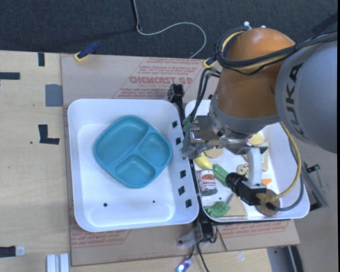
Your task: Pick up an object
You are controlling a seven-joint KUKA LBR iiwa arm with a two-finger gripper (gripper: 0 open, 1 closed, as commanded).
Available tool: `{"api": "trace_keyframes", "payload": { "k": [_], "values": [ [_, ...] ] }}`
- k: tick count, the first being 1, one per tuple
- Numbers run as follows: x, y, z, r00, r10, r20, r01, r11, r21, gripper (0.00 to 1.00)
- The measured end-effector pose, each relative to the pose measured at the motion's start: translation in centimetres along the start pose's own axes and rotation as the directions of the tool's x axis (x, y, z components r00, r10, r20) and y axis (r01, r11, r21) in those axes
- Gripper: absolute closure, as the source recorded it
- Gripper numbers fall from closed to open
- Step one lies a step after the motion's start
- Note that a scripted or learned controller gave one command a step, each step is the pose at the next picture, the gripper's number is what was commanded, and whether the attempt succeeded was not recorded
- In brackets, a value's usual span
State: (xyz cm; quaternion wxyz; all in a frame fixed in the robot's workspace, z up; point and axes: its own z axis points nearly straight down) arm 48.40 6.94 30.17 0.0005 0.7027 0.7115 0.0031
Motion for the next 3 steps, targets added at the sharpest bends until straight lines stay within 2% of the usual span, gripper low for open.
{"api": "trace_keyframes", "payload": {
  "k": [1,2,3],
  "values": [
    [4.35,0.11,-7.80,1.000,0.005,0.001,-0.005,1.000,-0.002,1.00],
    [4.13,0.04,-8.29,1.000,0.009,0.005,-0.009,1.000,0.008,1.00],
    [4.11,0.03,-8.25,1.000,0.009,0.006,-0.009,1.000,0.009,0.00]
  ]
}}
